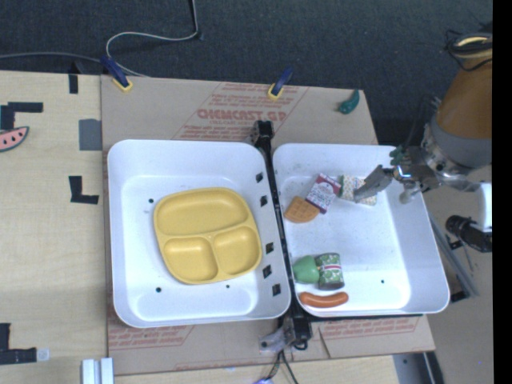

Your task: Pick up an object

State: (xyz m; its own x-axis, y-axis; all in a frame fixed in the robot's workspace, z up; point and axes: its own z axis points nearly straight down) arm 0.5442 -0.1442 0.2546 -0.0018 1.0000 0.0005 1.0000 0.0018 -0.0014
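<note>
**Gripper hovering over right bin clutter**

Two shallow white plastic bins sitting side by side. Left bin [128,214] holding one yellow three-section plastic plate [208,234]. Right bin [416,254] holding five items: red-white packet [323,192], orange waffle-like wedge [301,210], green can-like toy [320,270], red sausage [323,298], pale piece [352,187] lying just beside the gripper [374,184]. Cannot tell gripper's finger state; nothing visibly pinched.

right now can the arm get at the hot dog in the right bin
Probably yes: the hot dog lies uncovered by the right bin's near wall, apart from the green can; that wall could crowd a grasp.
</note>
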